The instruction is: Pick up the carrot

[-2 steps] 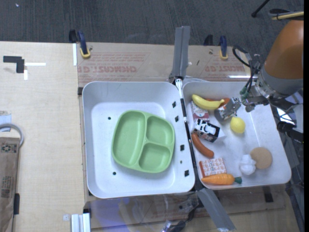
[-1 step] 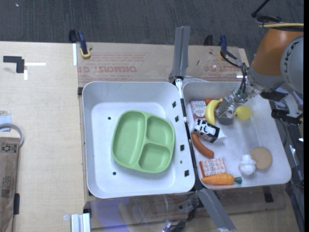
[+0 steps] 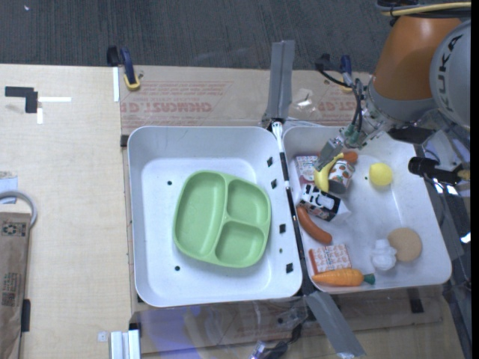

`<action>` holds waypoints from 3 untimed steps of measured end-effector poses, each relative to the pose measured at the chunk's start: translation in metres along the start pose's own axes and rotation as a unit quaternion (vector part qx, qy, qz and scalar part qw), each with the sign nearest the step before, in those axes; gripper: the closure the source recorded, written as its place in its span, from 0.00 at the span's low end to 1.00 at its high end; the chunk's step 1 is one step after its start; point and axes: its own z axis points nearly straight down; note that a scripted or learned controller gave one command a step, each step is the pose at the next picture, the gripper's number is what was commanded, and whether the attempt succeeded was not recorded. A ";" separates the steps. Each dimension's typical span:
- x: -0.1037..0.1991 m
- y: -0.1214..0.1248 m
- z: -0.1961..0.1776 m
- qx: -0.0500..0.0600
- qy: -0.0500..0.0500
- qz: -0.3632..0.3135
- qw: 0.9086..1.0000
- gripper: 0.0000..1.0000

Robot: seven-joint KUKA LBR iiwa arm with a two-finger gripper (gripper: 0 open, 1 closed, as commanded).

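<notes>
The carrot (image 3: pixel 340 277) lies flat along the near wall of the right bin (image 3: pixel 434 271), close to its near-left corner, orange body pointing left and a small green top at its right end. It looks like a toy: probably light, stiff and smooth, so it may roll or slip under a careless pinch. The best hold is likely across the thick middle of the body, fingers closing from front and back, though the bin wall just beside it leaves little room on the near side.

Just above it sits a small red-and-white packet (image 3: pixel 330 257), and to its right a white toy figure (image 3: pixel 384 256) next to a tan ball (image 3: pixel 406 244). Further up lie a sausage (image 3: pixel 313 225), a black-and-white box (image 3: pixel 320 200), a banana (image 3: pixel 325 174) and a yellow lemon (image 3: pixel 381 173).

The end effector (image 3: pixel 334 154) hangs over the far-left part of this bin, above the banana cluster, well apart from the carrot. Whether it is open or closed I cannot tell.

The left bin (image 3: pixel 142 223) holds a green divided plate (image 3: pixel 222 219), all on the tabletop (image 3: pixel 60 200).
</notes>
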 end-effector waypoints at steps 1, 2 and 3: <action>0.010 -0.112 -0.004 0.001 0.001 -0.064 0.998 0.00; -0.032 -0.030 0.014 0.000 0.000 -0.130 0.992 0.00; -0.061 -0.014 0.096 -0.002 -0.003 -0.331 0.944 0.00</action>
